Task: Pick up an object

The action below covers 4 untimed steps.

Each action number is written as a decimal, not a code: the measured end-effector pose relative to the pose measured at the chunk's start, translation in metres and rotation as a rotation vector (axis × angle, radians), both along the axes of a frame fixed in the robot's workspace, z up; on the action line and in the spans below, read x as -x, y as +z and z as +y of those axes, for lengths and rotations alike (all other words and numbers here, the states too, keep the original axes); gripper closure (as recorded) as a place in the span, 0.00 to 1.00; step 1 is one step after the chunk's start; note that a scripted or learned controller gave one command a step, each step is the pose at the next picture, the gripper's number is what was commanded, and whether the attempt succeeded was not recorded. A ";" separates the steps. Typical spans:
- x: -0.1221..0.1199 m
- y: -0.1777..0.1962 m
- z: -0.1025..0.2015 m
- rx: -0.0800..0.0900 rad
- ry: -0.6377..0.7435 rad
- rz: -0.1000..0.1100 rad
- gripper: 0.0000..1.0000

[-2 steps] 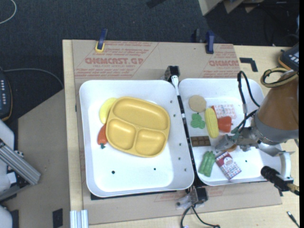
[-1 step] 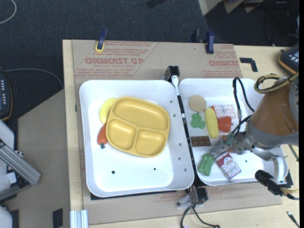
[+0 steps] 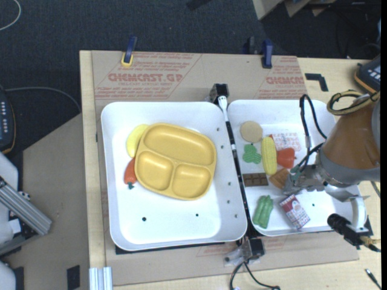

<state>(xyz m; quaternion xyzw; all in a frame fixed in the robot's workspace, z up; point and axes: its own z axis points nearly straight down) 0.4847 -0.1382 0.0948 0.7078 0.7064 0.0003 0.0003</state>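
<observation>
The arm (image 3: 354,156) is reaching in over the right edge of the right bin (image 3: 314,110). The gripper (image 3: 294,179) is hovering above the bin's middle, just beside an orange-brown block (image 3: 279,178) and a red piece (image 3: 285,157); whether it is clenched or released cannot be told.

A corn cob (image 3: 269,154) is lying near the bin's centre, between a green leafy piece (image 3: 251,154) and the red piece. A round tan disc (image 3: 251,131) is sitting toward the far left corner. A chocolate bar (image 3: 254,179) is lying along the left edge. A green pod (image 3: 263,211) and a small red-and-white carton (image 3: 294,212) are resting near the front edge.

In the left bin (image 3: 115,168), a yellow divided tray (image 3: 175,161) is lying at the centre, partly covering a banana (image 3: 135,139) and an orange carrot (image 3: 130,173) at its left side.
</observation>
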 end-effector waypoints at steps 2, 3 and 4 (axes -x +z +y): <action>-0.008 0.109 -0.011 0.003 0.002 -0.005 1.00; -0.009 0.131 -0.011 0.002 0.003 -0.004 1.00; -0.050 0.127 0.028 0.000 0.008 -0.003 1.00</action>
